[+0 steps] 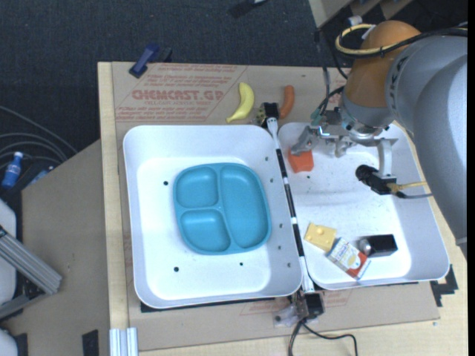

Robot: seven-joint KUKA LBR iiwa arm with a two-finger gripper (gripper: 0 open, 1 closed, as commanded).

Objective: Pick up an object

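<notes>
Hovering end effector (315, 141) sits just beside the orange block (300, 160).

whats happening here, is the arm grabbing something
A grey robot arm with an orange band reaches in from the right over the right white bin. Its gripper sits low at that bin's far left corner, right by a small orange-red block; a grasp cannot be confirmed. Nearer the front of that bin lie a yellow cheese-like wedge, a small red and white packet and a black block. The left white bin holds a blue divided plate.
</notes>
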